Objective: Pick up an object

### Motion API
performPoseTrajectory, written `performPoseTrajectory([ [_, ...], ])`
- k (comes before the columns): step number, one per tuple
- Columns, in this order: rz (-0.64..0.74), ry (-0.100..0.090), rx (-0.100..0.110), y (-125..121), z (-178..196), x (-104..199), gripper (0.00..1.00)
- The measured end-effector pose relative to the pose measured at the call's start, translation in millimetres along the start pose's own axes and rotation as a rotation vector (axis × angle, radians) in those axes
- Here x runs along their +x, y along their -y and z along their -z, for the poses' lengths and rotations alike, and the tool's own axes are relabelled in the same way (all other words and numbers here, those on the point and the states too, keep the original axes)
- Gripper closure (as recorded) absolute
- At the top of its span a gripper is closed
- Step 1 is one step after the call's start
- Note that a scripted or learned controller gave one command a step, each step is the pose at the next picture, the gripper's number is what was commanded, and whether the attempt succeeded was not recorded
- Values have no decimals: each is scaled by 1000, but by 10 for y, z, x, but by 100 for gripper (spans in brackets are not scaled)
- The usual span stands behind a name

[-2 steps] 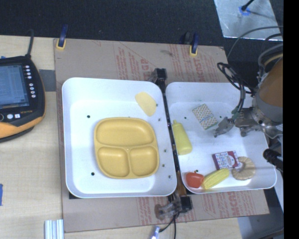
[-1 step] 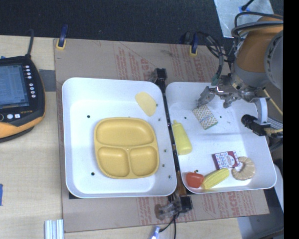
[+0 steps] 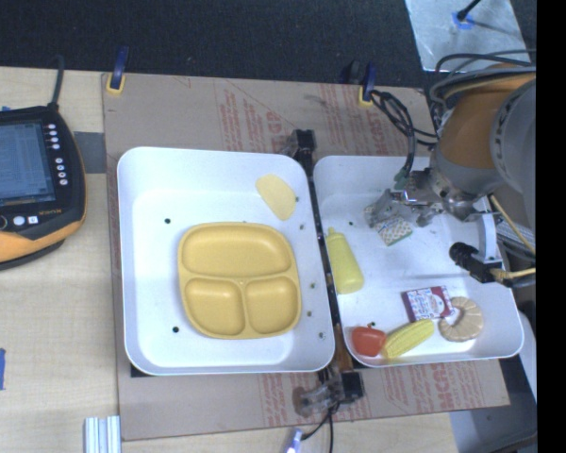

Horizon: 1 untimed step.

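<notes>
While the arm reaches into the right bin (image 3: 509, 347), the gripper (image 3: 396, 217) sits low over its upper part; whether the jaws are apart or together cannot be told. Left and below the jaws lies a yellow bottle (image 3: 343, 262). Further below lie a red packet (image 3: 424, 303), corn cob (image 3: 407, 338) and tomato (image 3: 366, 340).

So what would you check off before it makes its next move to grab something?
1. Gripper is over the right bin, near its back: ok.
2. Something is between its fingers: cannot tell; a small speckled piece sits just under it.
3. Items are there to pick: ok; yellow bottle, corn, tomato, red packet, bagel.
4. Front items have room around them: not ok; corn touches tomato and bagel.
5. Yellow tray in the left bin lies flat: ok.
</notes>
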<state>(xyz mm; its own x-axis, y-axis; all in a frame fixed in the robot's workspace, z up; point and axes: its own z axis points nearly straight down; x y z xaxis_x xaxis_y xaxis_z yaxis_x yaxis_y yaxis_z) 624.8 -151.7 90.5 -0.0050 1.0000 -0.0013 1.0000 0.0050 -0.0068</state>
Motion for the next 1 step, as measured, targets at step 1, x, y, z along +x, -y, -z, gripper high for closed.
performPoseTrajectory([
  [1, 2, 1, -1, -11, 120, -6, 100],
])
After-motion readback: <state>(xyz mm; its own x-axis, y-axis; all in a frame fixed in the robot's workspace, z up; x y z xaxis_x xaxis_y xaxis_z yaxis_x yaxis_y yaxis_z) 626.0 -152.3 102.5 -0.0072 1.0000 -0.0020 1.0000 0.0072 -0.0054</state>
